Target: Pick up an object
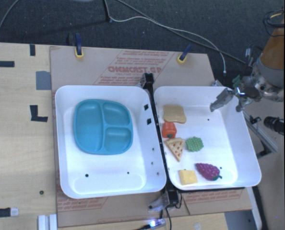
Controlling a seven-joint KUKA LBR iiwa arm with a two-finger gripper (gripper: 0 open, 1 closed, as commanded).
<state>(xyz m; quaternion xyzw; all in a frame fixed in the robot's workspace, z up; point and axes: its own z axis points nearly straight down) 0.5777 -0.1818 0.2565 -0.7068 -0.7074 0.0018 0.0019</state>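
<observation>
Above the far right corner of the right bin [229,143], the hand [227,101] hovers with its two fingers spread apart and nothing between them, so it is released and carrying no load. Every candidate for picking lies in that same bin, toward the wall it shares with the left bin [65,143]. Nearest the hand is the tan bread slice [174,113], lying flat at the far end of the bin; from the hand it sits toward the shared wall and slightly nearer the camera. Beyond it come the red tomato piece [169,129], the pizza wedge [176,148], the green leafy piece [194,143], the purple grapes [207,171] and the yellow cheese block [187,177], each further along the bin toward its near edge. The grapes lie with their long axis roughly across the bin. A blue divided plate [103,126] rests in the left bin, well apart from the hand.
</observation>
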